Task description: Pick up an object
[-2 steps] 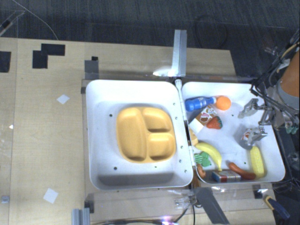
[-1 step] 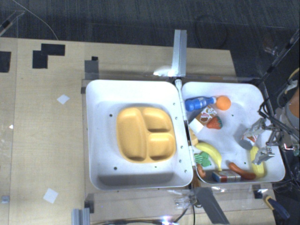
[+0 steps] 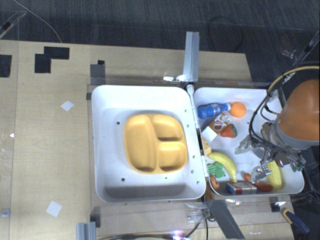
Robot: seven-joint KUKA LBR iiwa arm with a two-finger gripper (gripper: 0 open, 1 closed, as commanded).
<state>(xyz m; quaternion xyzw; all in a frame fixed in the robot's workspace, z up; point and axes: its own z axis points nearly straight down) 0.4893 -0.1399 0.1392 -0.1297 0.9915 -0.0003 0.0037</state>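
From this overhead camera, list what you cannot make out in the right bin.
- Gripper: open or shut is unreadable; the arm's orange band and cables crowd it.
- Corn cob: partly covered by the gripper.
- Small items along the bin's near wall: too small and overlapped to name.
- Right bin: far-right part hidden under the arm.

My bench and its two bins

My light wooden bench (image 3: 45, 149) carries two shallow white bins side by side, touching: the left bin (image 3: 105, 134) and the right bin (image 3: 295, 184). Black patches (image 3: 50, 58) and small pale squares (image 3: 67, 105) mark its bare left part.
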